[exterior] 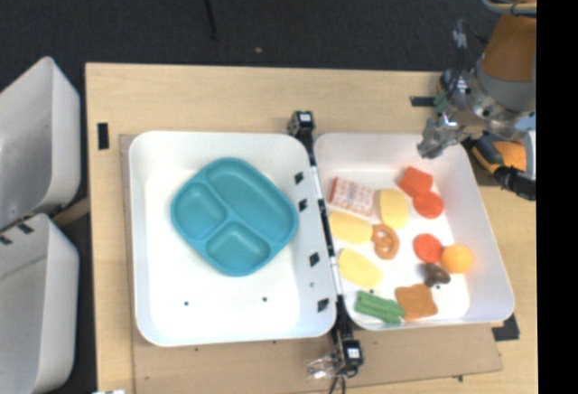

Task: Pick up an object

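1. Pale wood makes up the surface, and we see two shallow white bins on it, side by side and touching along their inner rims.
2. The left bin carries a teal divided plate, lying flat a little above the bin's middle.
3. The right bin carries a scatter of toy food.
4. The grey arm with its orange band comes in over the surface's far right corner.
5. The claw hangs over the far rim of the right bin, near its far right corner; we cannot tell how it is set, and we see nothing in it.
6. Inside the right bin, a red-and-white packet lies near the left rim, with yellow pieces beside it and a pretzel at the middle.
7. Orange-red pieces sit just below the claw; a green piece and a toast slice lie by the near rim.
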### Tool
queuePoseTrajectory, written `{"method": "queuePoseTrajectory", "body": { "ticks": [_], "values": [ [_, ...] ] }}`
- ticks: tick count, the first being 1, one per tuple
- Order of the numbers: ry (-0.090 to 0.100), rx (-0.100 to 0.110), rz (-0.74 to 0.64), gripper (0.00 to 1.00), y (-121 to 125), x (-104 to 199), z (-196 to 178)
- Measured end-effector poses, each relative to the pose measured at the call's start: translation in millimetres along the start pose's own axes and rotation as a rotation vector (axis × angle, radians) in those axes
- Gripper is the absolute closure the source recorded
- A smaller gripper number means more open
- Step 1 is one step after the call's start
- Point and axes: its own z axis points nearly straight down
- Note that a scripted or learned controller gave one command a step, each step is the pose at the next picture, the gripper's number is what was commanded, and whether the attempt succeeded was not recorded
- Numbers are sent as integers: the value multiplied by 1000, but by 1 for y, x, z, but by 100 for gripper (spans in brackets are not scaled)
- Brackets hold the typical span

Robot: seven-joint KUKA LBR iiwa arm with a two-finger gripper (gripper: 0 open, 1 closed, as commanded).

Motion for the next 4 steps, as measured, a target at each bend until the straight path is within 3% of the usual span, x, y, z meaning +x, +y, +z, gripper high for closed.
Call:
{"method": "queuePoseTrajectory", "body": {
  "ticks": [1,3,4],
  "values": [
    [1,3,0,100,1,-1,-23],
    [3,5,-4,100,-11,94,-38],
    [1,6,-2,100,-16,145,-21]
  ]
}}
